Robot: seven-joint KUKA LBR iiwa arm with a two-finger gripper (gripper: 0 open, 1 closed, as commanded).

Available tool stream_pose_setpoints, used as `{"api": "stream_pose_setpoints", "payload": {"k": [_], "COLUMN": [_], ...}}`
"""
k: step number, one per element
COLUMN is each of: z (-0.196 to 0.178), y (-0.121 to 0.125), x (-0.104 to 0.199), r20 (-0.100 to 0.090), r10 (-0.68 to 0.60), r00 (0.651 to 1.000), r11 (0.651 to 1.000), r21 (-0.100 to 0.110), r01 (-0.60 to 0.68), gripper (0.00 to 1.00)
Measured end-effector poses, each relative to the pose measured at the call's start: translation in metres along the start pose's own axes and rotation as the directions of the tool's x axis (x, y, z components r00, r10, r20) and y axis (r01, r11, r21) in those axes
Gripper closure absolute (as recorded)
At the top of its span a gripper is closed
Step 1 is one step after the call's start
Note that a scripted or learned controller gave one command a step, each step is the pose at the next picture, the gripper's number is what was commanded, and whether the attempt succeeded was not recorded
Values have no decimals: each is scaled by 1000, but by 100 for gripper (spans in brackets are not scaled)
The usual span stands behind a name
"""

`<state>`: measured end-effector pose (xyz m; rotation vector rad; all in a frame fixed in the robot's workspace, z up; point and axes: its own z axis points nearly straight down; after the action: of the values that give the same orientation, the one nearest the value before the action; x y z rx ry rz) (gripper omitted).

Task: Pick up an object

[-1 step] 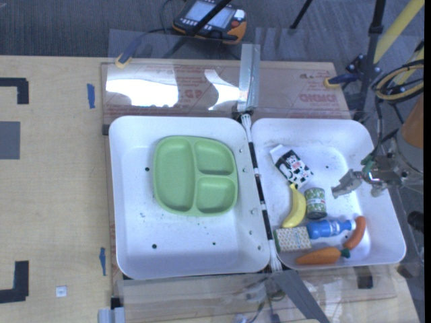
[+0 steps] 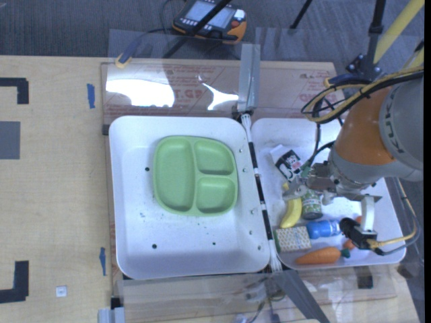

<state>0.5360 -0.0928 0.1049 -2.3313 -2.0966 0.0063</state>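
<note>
Banana (image 2: 291,213) lies in the right bin (image 2: 397,251), just left of the jaws (image 2: 311,192), whose opening I cannot tell.

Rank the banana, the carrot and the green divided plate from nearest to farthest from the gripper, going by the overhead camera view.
The gripper hangs low over the right bin.
1. Banana: just below and left of the gripper in the image, same bin.
2. Carrot: along that bin's near edge, further down the image.
3. Green divided plate: in the left bin, across the divider.
</note>
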Motion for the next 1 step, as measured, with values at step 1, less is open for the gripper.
{"api": "stream_pose_setpoints", "payload": {"k": [1], "z": [-12], "y": [3], "x": [-3], "r20": [3], "r10": [6], "r00": [1000], "r11": [1000], "r21": [-8], "r01": [-6], "gripper": [100]}}
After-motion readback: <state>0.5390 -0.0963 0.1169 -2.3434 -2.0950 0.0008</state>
